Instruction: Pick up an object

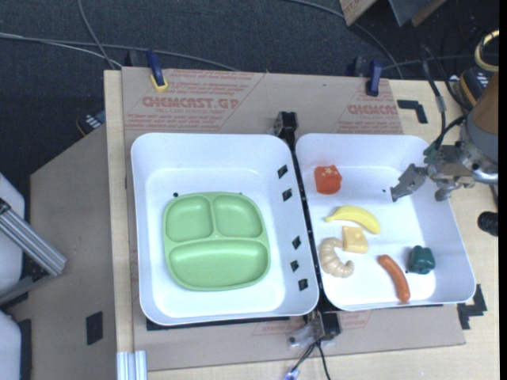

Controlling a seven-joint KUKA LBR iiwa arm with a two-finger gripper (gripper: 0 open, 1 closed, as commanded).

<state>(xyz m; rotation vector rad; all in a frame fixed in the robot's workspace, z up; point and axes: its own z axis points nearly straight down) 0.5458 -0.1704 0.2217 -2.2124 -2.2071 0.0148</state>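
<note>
The right bin (444, 212) holds several toy foods: a red tomato (327, 178), a yellow banana (354, 217), a pale cheese wedge (356, 240), a beige croissant (336, 258), an orange-red sausage (394, 277) and a dark green pepper (421, 260). My gripper (424, 187) hangs over the bin's upper right part, to the right of the tomato and above the pepper. Its fingers (406, 184) are spread open with nothing between them.
The left bin (150, 212) carries a green divided plate (215, 240). A black divider with clips (295, 212) runs between the bins. Cables trail across the dark floor behind the bench, and clamps (157, 74) hold its back edge.
</note>
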